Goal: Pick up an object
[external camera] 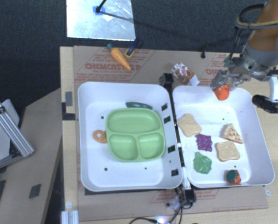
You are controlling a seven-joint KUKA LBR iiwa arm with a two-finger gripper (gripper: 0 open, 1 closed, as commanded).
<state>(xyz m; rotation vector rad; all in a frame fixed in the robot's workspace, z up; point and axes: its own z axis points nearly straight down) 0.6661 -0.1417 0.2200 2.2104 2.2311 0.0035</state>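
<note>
My gripper [222, 85] hangs over the far rim of the right bin [258, 125], with the grey and orange arm coming in from the upper right. A small orange-red toy [221, 94] sits between its fingertips, just below the grey fingers. On the right bin's floor lie a bread slice [189, 124], purple grapes [204, 142], a triangular wedge [232, 133], a toast piece [226, 150], a green leaf [202, 163] and a red-and-green fruit [232, 176].
The left bin [90, 106] holds a green divided plate [134, 134], a small brown ring [100, 136] and a dark green piece [139, 105] behind the plate. A toy carrot [120, 58] and a small packet [182, 73] lie on the cardboard behind the bins.
</note>
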